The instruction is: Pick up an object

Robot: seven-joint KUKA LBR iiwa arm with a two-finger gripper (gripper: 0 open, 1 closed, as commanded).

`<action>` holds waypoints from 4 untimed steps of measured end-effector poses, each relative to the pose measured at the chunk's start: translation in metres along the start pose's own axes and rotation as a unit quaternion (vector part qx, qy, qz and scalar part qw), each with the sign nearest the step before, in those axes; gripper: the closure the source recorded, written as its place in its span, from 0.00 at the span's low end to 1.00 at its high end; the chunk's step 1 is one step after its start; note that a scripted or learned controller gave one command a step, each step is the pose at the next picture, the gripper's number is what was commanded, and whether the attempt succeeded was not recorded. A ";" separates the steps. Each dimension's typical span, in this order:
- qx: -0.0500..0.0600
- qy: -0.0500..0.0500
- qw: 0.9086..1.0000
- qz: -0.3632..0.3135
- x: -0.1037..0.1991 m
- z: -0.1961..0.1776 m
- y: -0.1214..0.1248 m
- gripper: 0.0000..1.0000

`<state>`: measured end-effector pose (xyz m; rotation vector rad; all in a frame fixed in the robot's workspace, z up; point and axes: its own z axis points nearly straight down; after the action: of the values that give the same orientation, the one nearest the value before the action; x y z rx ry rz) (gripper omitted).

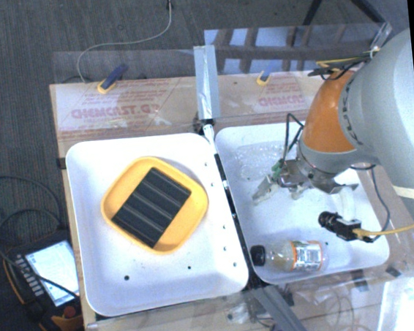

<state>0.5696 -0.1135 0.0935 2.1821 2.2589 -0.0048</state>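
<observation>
In the left bin (102, 282) lies a yellow, rounded-square object with a black ribbed top (154, 205). A clear bottle with an orange label and a black cap (296, 256) lies on its side along the front of the right bin (250, 215). My gripper (277, 193) hangs over the middle of the right bin, behind the bottle and apart from it. Its two grey fingers (261, 190) are spread open with only bare bin floor between them. A crumpled clear plastic piece (259, 155) lies just behind the gripper.
The grey and orange arm (335, 122) covers the right bin's far right side. A black connector with a yellow cable (338, 223) hangs from it, just above the bottle. A metal bar (206, 88) stands behind the gap between the bins.
</observation>
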 end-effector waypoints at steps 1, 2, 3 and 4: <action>0.000 -0.001 0.999 0.055 -0.063 -0.056 0.009 0.00; -0.001 -0.001 0.998 0.055 -0.031 -0.222 -0.033 0.00; 0.002 0.002 0.995 0.104 0.014 -0.030 -0.086 0.00; -0.004 0.004 0.999 -0.032 -0.018 0.003 -0.083 0.00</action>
<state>0.4868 -0.1341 0.0908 2.1077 2.3275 0.0126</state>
